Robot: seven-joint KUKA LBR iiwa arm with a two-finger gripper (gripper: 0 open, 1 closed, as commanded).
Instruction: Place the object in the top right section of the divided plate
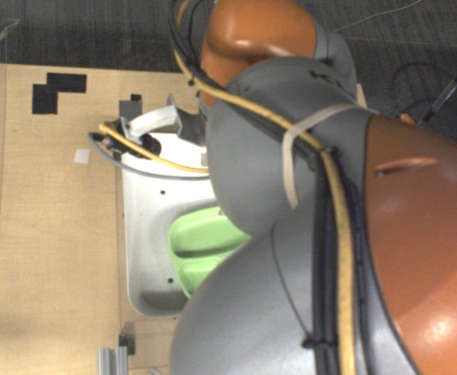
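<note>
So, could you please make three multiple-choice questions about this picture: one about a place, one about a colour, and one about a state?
1. Where does the divided plate lie?
A. In the white bin
B. On the dark floor
C. On the wooden bench outside the bin

2. What colour is the divided plate?
A. Red
B. Light green
C. Blue

3. How much of the divided plate can be seen?
A. All of it
B. Part of it, because the arm covers the rest
C. Part of it, because a cloth covers the rest

Answers:
1. A: the divided plate rests on the floor of the white bin.
2. B: its visible surface is light green.
3. B: the grey arm, with its yellow cable, passes over the plate's right side and hides it.
</note>
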